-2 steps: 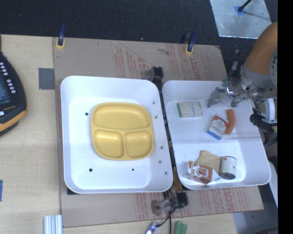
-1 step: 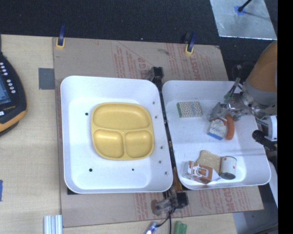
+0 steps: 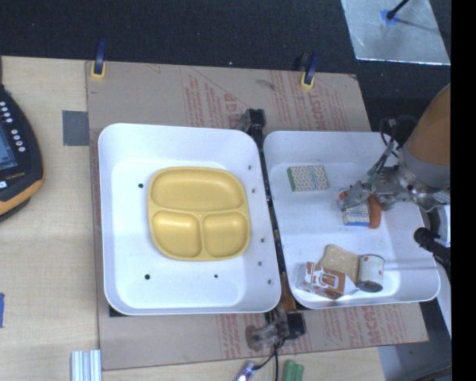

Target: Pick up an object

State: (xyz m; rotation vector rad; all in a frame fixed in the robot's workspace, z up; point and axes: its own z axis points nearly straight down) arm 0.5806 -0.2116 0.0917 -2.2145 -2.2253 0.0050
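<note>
In the camera view the hand [image 3: 363, 199] hangs low over the right bin [image 3: 301, 280], directly above a small packet [image 3: 354, 215] and an orange-red sausage-shaped piece [image 3: 374, 212]; whether it is spread or closed cannot be told. Left of the hand lies a speckled green sponge [image 3: 308, 178], and nearer the camera sit a tan wedge [image 3: 340, 259], a red-and-white wrapper [image 3: 324, 280] and a small tin [image 3: 371, 271]. Far left of it, the other bin [image 3: 119, 213] holds a yellow divided plate [image 3: 198, 213].

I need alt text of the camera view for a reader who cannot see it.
The gripper reaches into the right bin over a small packet and an orange item. The bin also holds a green card, a brown box and a can. A yellow tray sits in the left bin.
</note>
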